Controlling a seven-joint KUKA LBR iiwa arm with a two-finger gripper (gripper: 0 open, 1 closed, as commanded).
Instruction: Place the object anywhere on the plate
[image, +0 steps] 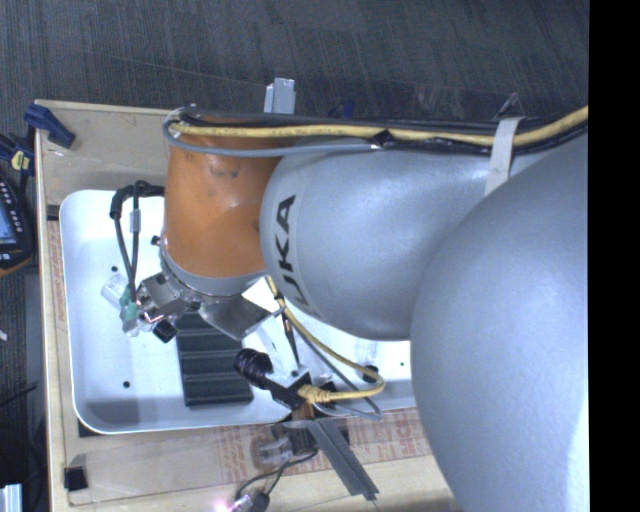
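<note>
**Arm fills the view over one visible bin**

One arm (420, 260) reaches in from the right, its grey casing and single orange band (215, 210) covering most of the bench. One white bin (85, 300) can be made out, at the left; its left wall and near corner are bare. One yellow cable (330, 128) runs along the top of the arm beside a dark one, and a second yellow lead (345, 395) loops below the wrist near a black plug (252, 365). The gripper (215, 365) hangs over the bin as a dark ribbed block; whether its claw is spread or closed cannot be told, nor whether it has hold of anything. A small green-tipped fitting (128, 312) sits at the wrist's left side with thin black wires (125, 225) rising from it. Neither the plate nor the object to be placed can be picked out, for the arm hides most of the bin floor. One blue clamp (48, 122) grips the wooden bench's (150, 465) far left corner
</note>
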